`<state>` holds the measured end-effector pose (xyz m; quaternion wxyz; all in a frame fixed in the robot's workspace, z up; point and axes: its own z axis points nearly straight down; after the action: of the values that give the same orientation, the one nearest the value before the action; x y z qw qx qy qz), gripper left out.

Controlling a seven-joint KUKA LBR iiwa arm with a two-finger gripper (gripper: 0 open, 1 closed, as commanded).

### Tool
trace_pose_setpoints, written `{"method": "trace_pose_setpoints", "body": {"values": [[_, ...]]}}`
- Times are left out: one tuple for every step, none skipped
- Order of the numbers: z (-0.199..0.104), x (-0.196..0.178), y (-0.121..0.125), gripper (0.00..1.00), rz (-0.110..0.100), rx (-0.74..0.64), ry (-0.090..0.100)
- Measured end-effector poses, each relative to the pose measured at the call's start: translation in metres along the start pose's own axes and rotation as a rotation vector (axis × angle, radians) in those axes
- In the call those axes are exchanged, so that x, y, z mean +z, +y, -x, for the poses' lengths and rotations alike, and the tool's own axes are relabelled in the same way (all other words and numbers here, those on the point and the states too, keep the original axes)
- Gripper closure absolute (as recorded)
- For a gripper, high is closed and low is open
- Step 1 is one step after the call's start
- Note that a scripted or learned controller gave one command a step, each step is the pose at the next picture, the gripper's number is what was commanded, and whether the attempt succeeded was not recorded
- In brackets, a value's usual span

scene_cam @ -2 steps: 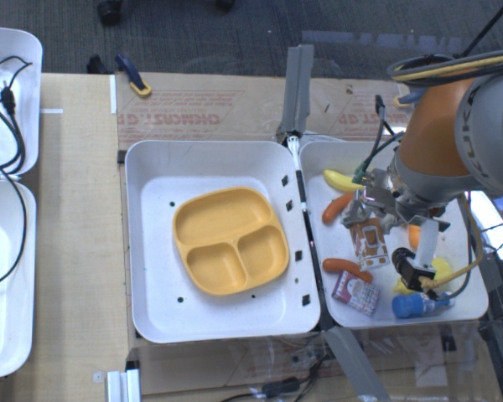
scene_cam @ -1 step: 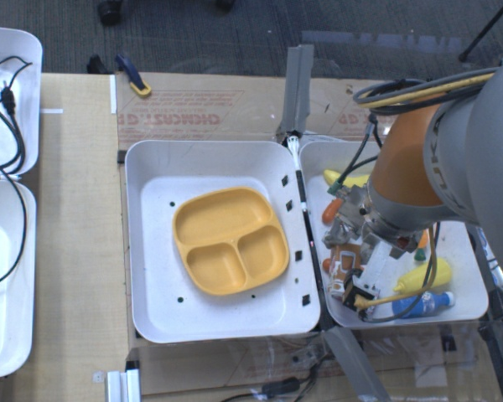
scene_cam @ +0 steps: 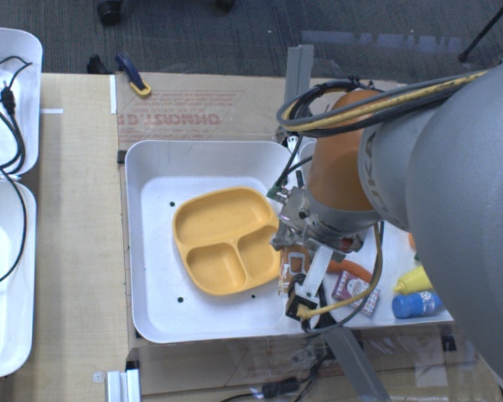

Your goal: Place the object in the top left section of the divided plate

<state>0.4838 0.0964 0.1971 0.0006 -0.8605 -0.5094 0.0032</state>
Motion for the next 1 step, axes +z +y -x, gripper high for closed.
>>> {"method": "trace_pose_setpoints", "body": {"values": [[0.0001, 0.0, 0.0001, 0.0, 0.0, 0.0, -0.001]]}}
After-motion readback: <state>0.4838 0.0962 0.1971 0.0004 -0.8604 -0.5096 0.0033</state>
